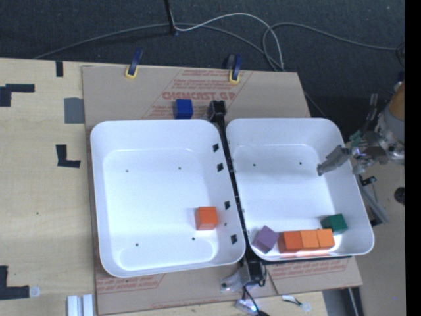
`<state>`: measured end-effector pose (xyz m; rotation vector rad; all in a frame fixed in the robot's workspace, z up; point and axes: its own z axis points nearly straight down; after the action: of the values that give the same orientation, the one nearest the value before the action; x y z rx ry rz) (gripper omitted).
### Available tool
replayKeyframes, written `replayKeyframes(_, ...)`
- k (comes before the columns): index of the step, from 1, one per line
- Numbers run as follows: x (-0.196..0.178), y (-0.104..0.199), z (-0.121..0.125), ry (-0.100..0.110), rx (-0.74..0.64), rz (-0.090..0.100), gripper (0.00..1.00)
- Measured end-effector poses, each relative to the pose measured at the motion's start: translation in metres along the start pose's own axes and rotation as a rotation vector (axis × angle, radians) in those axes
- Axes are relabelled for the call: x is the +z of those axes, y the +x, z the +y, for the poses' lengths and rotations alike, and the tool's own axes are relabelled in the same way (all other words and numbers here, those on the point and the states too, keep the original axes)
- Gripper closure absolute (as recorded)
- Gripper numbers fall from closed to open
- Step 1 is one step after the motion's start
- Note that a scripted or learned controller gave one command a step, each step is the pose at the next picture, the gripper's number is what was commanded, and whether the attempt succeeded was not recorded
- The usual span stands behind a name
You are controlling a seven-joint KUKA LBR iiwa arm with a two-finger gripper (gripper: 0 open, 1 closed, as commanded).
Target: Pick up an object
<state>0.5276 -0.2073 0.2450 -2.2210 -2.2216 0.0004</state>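
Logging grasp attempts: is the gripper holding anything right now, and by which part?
Nothing is held. The gripper hangs over the right bin with no object between its fingers; the blocks lie in the bins.

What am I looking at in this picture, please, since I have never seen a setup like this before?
One camera looks down at a slant on a bench. A robot arm reaches in from the right; its gripper hangs over the right bin, holding nothing. That bin holds a purple block, a long orange block and a green block along its near wall. The left bin holds one orange cube. A blue cube sits on the cardboard behind the bins.
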Motion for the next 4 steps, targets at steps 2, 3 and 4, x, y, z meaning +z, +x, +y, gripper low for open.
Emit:
replayKeyframes(2,0.095,0.002,-0.018,0.004,0.000,0.001,0.00)
replayKeyframes(3,0.152,0.009,-0.027,0.005,0.000,0.002,0.00)
replayKeyframes(4,0.139,0.008,-0.025,0.000,-0.001,0.000,1.00)
